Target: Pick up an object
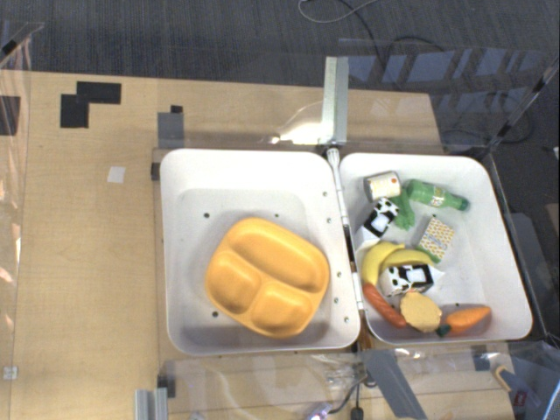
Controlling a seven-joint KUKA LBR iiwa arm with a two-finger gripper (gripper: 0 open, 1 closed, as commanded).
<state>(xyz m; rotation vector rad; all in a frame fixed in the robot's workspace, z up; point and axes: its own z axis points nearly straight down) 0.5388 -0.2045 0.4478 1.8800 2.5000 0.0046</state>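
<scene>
Bins sit side by side on the counter [87,261]. Left bin [184,191] holds a yellow divided tray [267,276]. Right bin [490,234] holds a banana [385,257], carrot [467,318], green bottle [435,196] and small items, clustered together. Gripper's state cannot be told.

I see open floor in the right bin [490,234] along its far-right side. Its left and near parts are crowded: banana [385,259], carrot [468,318], green bottle [435,196], all close together, some possibly touching. In the left bin [188,191], the yellow tray [267,276] fills the middle, leaving margins around.
</scene>
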